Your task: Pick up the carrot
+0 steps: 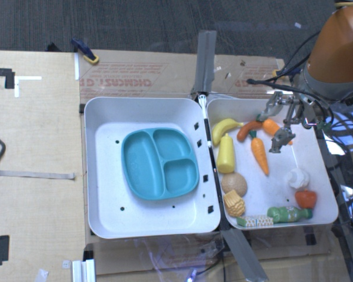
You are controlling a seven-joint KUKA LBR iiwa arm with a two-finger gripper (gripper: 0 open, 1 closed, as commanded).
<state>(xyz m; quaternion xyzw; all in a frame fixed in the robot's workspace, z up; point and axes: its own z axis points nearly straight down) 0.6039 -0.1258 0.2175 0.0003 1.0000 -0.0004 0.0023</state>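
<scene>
Camera view | carrot [259,155] lies mid right bin [317,175], tip toward 5 o'clock | hand [284,131] just beside it at 2 o'clock, fingers slightly parted, gripping nothing | banana [225,127] at carrot's 10 o'clock

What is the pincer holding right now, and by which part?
Nothing visibly. The pincer hangs above the right bin, beside the carrot, with nothing seen between its fingers.

Perhaps dark carpet [135,10] behind bench [35,134]
</scene>
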